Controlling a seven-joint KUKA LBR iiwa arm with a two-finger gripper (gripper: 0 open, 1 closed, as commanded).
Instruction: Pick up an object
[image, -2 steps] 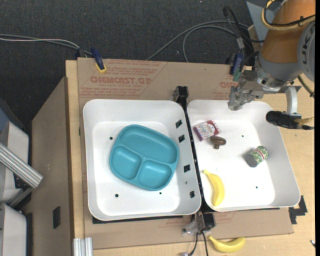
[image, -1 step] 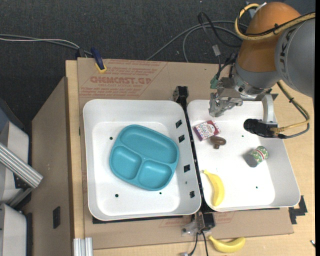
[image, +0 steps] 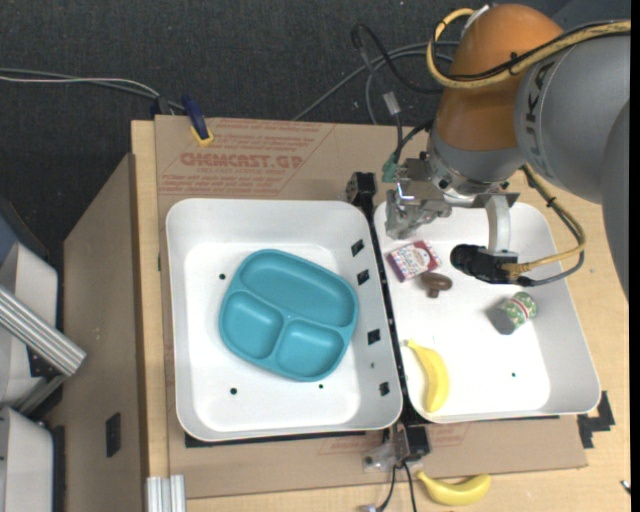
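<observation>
Hovering low over the right bin (image: 560, 395), the gripper (image: 410, 222) is being positioned at the bin's upper-left corner, just above a purple packet (image: 412, 260), probably so that the nearest object can be taken. Nothing is being seen between the fingers; how far they are parted cannot be told. A banana (image: 432, 375), a small brown piece (image: 436, 286) and a green-and-grey cup (image: 512, 312) are lying apart. A teal divided plate (image: 288, 314) is sitting in the left bin (image: 190, 330).

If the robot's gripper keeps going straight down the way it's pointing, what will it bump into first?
Probably the small purple packet. The gripper hangs over the top left part of the right bin, and the packet lies just below it in the camera view. Height is hard to judge, so it could miss and meet the bin floor instead.
</observation>
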